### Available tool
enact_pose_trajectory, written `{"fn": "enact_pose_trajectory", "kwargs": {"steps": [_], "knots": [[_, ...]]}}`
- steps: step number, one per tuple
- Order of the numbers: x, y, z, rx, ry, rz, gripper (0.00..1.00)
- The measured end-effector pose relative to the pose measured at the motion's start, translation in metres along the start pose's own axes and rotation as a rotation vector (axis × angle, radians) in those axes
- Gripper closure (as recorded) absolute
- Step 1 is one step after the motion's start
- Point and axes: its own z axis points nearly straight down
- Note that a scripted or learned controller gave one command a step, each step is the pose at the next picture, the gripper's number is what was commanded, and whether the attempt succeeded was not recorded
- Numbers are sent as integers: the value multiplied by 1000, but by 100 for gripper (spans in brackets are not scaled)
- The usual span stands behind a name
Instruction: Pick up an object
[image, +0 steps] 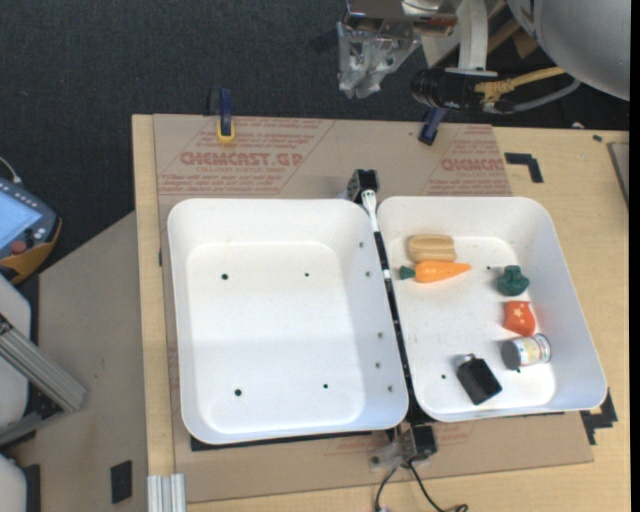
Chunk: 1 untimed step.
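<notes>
Gripper (365, 70) hangs beyond the right bin (560, 250), parked clear for access; finger state cannot be told; carrot (440, 271) lies inside.

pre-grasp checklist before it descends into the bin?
1. Targets present: ok, carrot, bread piece, black block, small can lie in the right bin.
2. Gripper above a target: not ok, it hangs beyond the bench's far edge.
3. Carrot isolated: not ok, it touches the bread piece.
4. Black block isolated: ok.
5. Finger state: cannot tell.
</notes>
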Motion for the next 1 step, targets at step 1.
{"fn": "enact_pose_trajectory", "kwargs": {"steps": [1], "knots": [[87, 1, 3, 0, 0, 2, 100]]}}
